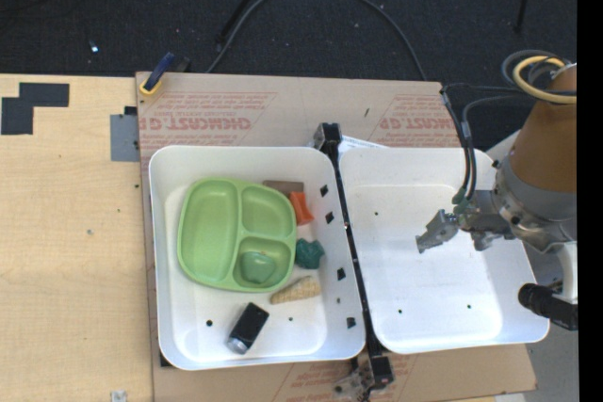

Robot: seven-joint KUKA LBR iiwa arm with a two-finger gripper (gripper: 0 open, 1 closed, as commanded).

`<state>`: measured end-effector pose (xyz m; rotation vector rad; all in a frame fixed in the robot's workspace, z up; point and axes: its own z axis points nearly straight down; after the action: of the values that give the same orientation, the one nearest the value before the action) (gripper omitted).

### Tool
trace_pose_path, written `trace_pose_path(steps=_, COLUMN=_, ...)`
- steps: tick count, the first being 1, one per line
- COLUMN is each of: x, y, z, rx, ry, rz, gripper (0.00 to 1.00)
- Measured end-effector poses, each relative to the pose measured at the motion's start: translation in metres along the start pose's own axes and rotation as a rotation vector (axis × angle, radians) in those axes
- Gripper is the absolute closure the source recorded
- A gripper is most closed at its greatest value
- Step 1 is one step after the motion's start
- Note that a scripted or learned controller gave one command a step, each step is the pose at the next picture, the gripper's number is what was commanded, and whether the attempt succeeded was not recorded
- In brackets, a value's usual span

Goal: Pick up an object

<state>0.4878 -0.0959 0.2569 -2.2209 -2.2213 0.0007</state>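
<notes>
1. Camera view: gripper (435, 233) over right bin (443, 325), reaching in from right; finger state impossible to tell.
2. Left bin (188, 348) holding green divided plate (236, 231), black object (248, 327), tan cone (296, 290), dark green piece (309, 252), orange piece (301, 206).

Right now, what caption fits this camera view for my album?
Robot gripper hovers over the right bin; green plate sits in the left bin.

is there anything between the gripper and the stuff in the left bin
Yes. The gripper hovers over the right bin, while the green plate, black object and the other items lie in the left bin. The adjoining bin walls and the black divider run between them.
</notes>
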Motion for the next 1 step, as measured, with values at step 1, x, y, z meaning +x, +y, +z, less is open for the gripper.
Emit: trace_pose_path(steps=1, x=-0.0016, y=0.0129, z=0.0916, rx=0.008, ry=0.001, rz=0.016, gripper=0.00)
